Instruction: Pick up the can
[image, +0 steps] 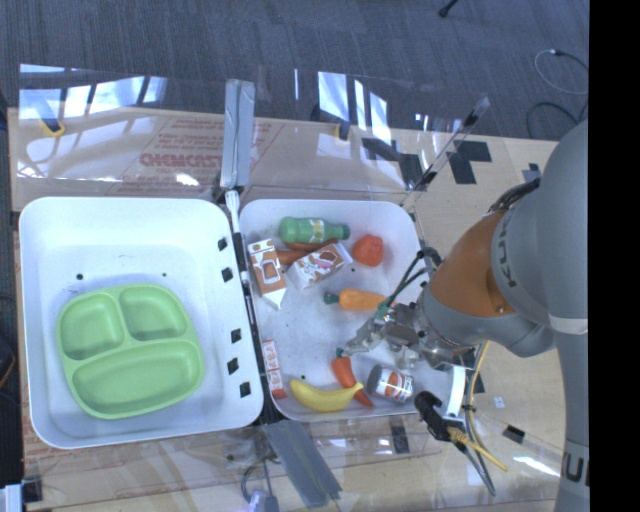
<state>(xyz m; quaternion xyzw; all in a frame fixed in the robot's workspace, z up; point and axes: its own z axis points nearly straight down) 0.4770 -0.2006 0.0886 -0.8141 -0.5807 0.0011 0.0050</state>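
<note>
The arm comes in from the right, orange band bright above the wrist, and its gripper (385, 335) hangs low over the right bin (405, 215). How the gripper is set cannot be made out from up here.

The can (391, 384) lies on its side near the front edge of that bin, just below the gripper — a small silvery cylinder with a red-and-white label and a dark end cap facing left. Whether anything touches it, hard to say; nothing shows it clamped.

Just left of the can sits a carrot (344, 372), leaning against a yellow banana (322, 395) along the front wall. Farther back — another carrot (360, 299), a red tomato (368, 250), a green bottle (312, 231) with a yellow label, and two brown-and-white cartons (268, 266) side by side.

Over in the left bin (40, 230), a green divided plate (130, 348) rests near the front.
</note>
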